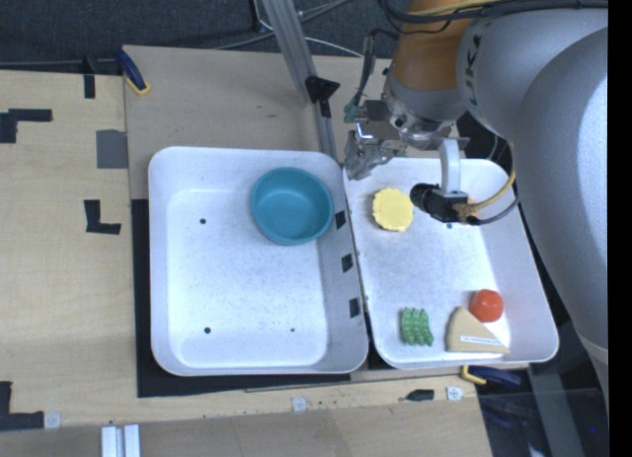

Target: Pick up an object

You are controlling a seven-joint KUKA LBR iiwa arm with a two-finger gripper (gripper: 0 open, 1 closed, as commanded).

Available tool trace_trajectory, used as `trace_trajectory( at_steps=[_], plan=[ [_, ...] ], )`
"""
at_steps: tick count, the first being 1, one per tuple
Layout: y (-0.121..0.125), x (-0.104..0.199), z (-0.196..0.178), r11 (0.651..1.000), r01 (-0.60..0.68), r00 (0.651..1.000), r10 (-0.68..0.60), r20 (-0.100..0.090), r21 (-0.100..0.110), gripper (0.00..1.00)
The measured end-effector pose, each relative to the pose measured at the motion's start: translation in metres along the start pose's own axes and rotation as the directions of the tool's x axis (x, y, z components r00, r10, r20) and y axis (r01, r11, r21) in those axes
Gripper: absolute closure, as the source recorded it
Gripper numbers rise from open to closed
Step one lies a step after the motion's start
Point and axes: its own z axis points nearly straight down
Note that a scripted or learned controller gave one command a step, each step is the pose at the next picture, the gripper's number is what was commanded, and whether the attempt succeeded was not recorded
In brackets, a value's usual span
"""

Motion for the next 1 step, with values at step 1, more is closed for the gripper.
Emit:
trace_trajectory(
  at_steps=[1],
  plan=[
    [0.0039, 0.0598, -0.0032, 1.0, 0.001, 1.0, -0.001, -0.001, 0.0, 1.0]
  ],
)
